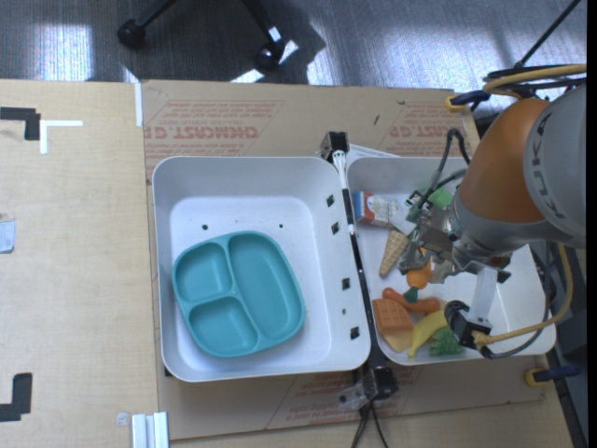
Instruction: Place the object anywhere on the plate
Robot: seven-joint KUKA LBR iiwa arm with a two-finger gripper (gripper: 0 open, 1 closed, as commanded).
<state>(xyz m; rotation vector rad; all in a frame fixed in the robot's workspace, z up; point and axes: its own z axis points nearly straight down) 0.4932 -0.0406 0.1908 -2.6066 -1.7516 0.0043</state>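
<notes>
A teal plate (239,293) with three compartments lies in the left white bin (187,180). Nothing rests on the plate. My gripper (422,258) hangs low over the middle of the right bin (369,168), among the toy foods. Directly under it sits a small orange piece (417,277), partly hidden by the gripper. Just to its left lies a tan ice-cream cone (394,250). The arm's orange band and grey wrist cover the right half of that bin.
The right bin also holds a red-and-white packet (379,209) at the back, and a carrot (411,300), an orange slab (392,317), a yellow banana (425,331) and a green piece (445,343) at the front. A black clip wall (350,250) divides the bins.
</notes>
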